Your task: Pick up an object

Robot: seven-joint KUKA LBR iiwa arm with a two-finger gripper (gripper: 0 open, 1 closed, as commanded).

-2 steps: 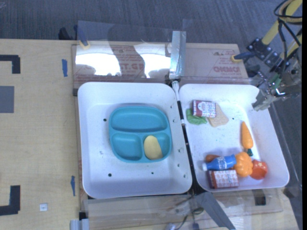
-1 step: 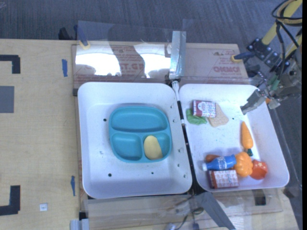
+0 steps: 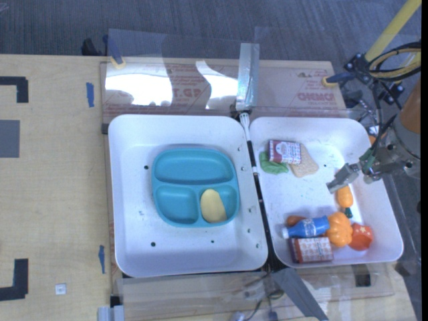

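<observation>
Near the right bin's point(image 3: 391, 243) front edge lie a can point(image 3: 311, 249), bottle point(image 3: 307, 227) and orange toys point(image 3: 340, 228), while at their 1 o'clock the tool point(image 3: 339, 180) hangs, grip hard to tell.

yellow potato point(image 3: 213, 205): lain in the blue tray's lower right compartment
red packet point(image 3: 285, 152): flat, upper right bin
bottle point(image 3: 307, 227): on its side, blue-labelled
red can point(image 3: 311, 249): on its side, below the bottle
orange pumpkin point(image 3: 339, 228): touching the bottle

Arm point(image 3: 408, 122) cropped at right edge
</observation>
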